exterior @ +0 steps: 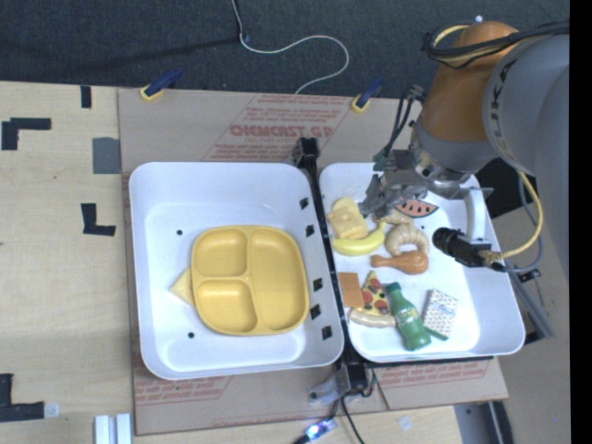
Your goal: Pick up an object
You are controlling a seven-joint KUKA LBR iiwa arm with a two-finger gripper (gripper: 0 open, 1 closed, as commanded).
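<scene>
Gripper (387,192), finger state indeterminate, hovers just above the banana (359,243) in the right bin (499,326). Banana: likely light, rigid, smooth plastic; grasp across its mid-curve

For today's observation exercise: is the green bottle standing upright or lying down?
Lying down: the green plastic bottle rests lengthwise on the right white bin's floor, its cap pointing toward the pizza slice.

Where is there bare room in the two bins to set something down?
Left bin: the white floor all round the yellow divided plate. Right bin: a strip by its right wall. Crowded: its left half, from banana to green bottle.
</scene>
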